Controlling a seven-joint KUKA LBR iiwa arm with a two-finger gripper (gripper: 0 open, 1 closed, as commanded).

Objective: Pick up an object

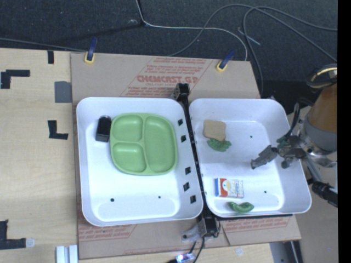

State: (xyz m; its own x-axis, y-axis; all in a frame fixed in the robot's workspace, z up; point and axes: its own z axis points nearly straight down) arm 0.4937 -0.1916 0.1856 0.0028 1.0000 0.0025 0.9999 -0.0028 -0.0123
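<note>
Right now the hand (272, 159) (fingers spread, nothing held) hangs near the right bin's (295, 147) rim.

The bench (33, 147) carries a cardboard sheet (164, 75), with two white bins (90, 201) at 6 o'clock.
</note>
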